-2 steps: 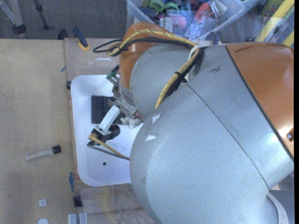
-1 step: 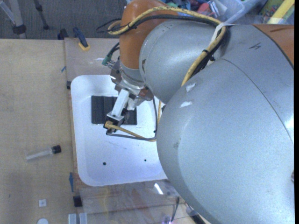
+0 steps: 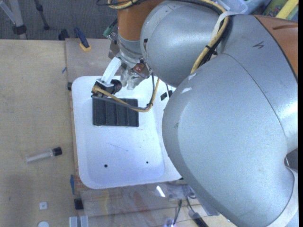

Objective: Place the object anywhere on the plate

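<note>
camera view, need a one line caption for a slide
Gripper hangs over the far end of the white bin, beside a dark ribbed slab lying flat in it

Hand (image 3: 129, 79) indistinct, bin (image 3: 118, 152) partly behind arm (image 3: 227, 126)

The table (image 3: 33, 103) has a pale tan top. A darker wooden board (image 3: 90, 60) lies flat on it and carries the white bin (image 3: 118, 174). Left of the bin and well apart from it, a clear tube with a black cap (image 3: 43, 154) lies on its side on the bare top. A blue clamp (image 3: 83, 40) rests at the board's far edge.
</note>
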Controlling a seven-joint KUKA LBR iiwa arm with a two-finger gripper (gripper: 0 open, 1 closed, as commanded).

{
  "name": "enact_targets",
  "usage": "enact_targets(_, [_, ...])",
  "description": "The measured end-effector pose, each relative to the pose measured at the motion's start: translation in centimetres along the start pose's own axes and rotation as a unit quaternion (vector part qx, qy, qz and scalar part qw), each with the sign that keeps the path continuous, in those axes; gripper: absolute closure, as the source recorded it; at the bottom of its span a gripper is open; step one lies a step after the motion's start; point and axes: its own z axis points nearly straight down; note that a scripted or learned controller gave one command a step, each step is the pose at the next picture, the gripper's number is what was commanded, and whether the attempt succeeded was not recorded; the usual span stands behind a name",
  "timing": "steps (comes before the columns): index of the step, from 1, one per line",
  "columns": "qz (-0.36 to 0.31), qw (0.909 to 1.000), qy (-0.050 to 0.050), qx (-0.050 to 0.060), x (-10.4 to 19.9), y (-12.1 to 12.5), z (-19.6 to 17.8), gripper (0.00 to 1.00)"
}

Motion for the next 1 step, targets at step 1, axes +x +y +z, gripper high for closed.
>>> enact_targets(1, [-0.145, 0.9894, 0.000, -0.001, -4.48, -4.58, -16.12, 1.00])
